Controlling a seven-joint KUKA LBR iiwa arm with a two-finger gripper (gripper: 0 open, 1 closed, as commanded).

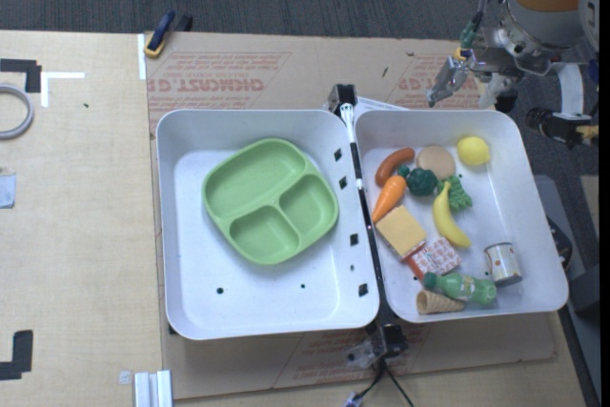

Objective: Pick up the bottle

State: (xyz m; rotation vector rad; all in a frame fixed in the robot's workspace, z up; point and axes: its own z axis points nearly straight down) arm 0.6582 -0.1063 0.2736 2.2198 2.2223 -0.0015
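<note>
The gripper (456,81), its state not discernible, is hovering beyond the right bin's (538,205) twelve o'clock rim, while the green bottle (461,287) is lying near that bin's six o'clock edge.

The bottle (464,287) is green and lies on its side. It rests near the front wall of the right bin (534,195), well apart from the far wall.
</note>
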